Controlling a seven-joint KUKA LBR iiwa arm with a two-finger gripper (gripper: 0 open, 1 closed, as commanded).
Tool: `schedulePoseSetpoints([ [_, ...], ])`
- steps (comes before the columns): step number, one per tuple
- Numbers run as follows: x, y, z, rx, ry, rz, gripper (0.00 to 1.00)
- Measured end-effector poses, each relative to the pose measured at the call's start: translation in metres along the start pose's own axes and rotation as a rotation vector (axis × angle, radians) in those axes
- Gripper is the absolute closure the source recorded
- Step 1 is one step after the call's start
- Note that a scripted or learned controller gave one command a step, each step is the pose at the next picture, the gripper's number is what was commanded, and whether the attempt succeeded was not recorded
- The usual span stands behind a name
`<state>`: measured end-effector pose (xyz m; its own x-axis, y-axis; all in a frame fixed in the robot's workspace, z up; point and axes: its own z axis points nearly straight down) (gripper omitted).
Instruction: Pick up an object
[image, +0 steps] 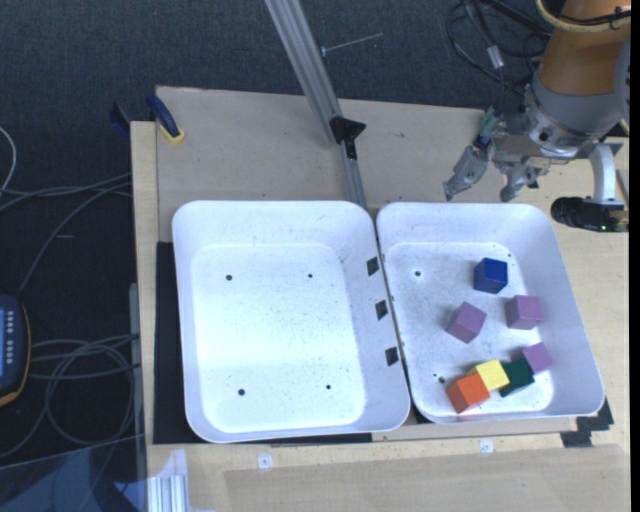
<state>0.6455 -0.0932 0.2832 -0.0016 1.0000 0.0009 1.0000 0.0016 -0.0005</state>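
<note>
End effector (488, 182) hangs above the surface just past the far rim of the right bin (570, 300). Fingers spread wide, nothing between them. Not yet over the bin's contents.

Nearest candidate: blue cube (491, 275), in the bin's far half, standing apart from its neighbours. Two purple cubes (466, 322) (523, 311) sit mid-bin, apart from each other. A small purple cube (537, 357) lies beside the near-rim cluster, where orange (467, 391), yellow (492, 376) and green (517, 374) cubes touch in a row.

Judgement: the blue cube looks the cleanest pick, with room for both fingers. Best to centre over it, square the fingers to its faces, and descend straight. Avoid the packed row; fingers would likely catch neighbours.
</note>
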Motion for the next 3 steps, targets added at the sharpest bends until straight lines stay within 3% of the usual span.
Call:
schedulePoseSetpoints([
  [1, 0.0, 0.0, 0.0, 0.0, 0.0, 0.0, 0.0],
  [3, -0.003, -0.003, 0.126, 0.008, 0.0, 0.002, 0.0],
])
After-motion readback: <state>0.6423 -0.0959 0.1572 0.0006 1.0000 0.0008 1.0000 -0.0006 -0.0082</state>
